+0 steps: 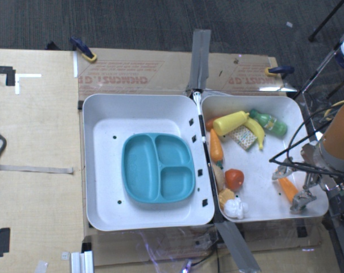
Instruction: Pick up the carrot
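In right bin: carrot (287,188) just beside jaws, ungrasped

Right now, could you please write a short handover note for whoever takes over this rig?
Pincer: low in the right bin, near its front right corner; whether it is open or shut cannot be told.
Carrot: on the bin floor right beside the pincer, on its left in the view; no sign it is lifted.
Another orange item lies by that bin's left wall.
Done: the approach.
Left: grip the carrot and lift it.
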`<action>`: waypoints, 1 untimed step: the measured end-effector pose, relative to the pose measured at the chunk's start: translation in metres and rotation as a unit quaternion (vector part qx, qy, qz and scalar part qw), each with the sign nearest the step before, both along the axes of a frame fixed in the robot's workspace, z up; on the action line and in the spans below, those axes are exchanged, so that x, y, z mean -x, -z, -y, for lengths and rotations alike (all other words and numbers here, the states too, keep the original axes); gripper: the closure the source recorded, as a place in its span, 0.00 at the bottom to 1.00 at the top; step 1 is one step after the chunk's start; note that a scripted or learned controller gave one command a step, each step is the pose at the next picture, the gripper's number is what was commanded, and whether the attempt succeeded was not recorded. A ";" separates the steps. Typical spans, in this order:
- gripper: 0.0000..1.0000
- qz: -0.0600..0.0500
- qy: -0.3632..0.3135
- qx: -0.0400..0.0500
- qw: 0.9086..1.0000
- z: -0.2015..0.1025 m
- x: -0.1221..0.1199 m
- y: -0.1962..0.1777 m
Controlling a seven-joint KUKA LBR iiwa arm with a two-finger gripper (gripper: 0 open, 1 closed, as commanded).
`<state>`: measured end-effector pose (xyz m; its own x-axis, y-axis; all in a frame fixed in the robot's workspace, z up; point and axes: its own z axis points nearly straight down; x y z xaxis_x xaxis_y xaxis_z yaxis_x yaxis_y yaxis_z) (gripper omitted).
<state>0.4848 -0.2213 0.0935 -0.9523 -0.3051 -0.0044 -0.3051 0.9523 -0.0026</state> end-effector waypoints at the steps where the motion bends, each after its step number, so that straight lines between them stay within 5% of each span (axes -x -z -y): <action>1: 0.00 0.000 0.000 0.000 1.000 0.000 0.000 0.000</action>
<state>0.4848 -0.2213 0.0935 -0.9523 -0.3051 -0.0044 -0.3051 0.9523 -0.0026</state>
